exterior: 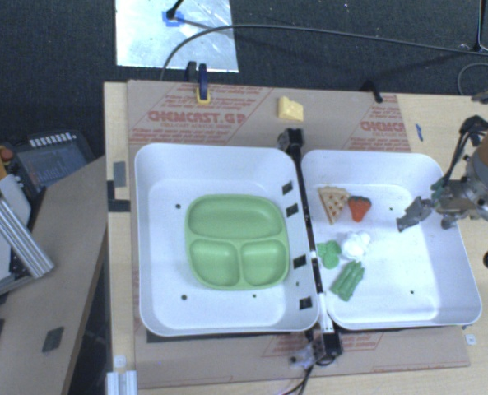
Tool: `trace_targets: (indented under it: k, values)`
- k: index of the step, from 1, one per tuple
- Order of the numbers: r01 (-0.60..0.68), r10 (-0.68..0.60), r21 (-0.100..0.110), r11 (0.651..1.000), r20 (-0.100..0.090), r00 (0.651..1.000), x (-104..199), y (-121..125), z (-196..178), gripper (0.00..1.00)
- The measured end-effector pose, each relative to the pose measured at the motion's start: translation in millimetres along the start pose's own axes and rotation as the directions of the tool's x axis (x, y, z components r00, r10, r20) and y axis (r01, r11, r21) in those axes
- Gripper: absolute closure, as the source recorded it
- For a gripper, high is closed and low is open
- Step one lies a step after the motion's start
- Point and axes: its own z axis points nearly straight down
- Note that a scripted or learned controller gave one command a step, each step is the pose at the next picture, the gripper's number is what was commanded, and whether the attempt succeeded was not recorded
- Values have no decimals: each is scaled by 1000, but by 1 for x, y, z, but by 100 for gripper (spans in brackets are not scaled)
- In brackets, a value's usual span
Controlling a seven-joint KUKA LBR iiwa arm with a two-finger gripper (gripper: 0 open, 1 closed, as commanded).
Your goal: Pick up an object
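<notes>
Over the right bin [453,299], near its right wall, your end effector [414,214] hangs with nothing between its fingers; whether those fingers are open or closed, you cannot tell from this angle. The candidates all lie toward that bin's left side: a pizza slice [333,202] touching a red strawberry [360,208], then below them a white piece [357,244], a green blob [329,253] and a green pod [348,279]. The strawberry is the nearest to the end effector, yet apart from it. You should judge the pick as not yet begun: approach, closing and lift all remain.
</notes>
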Motion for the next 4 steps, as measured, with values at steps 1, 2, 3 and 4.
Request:
trace_targets:
  k: [1, 2, 3, 4]
  values:
    - [4, -4, -13, 1000, 3, 1000, 1, 3, -7, 0]
    - [3, -3, -9, 1000, 1, 1000, 10, 2, 51, 0]
    - [2, -2, -9, 1000, 2, 1000, 6, -2, 111, 0]
    - [2, -2, -12, 1000, 3, 1000, 6, -1, 119, 0]
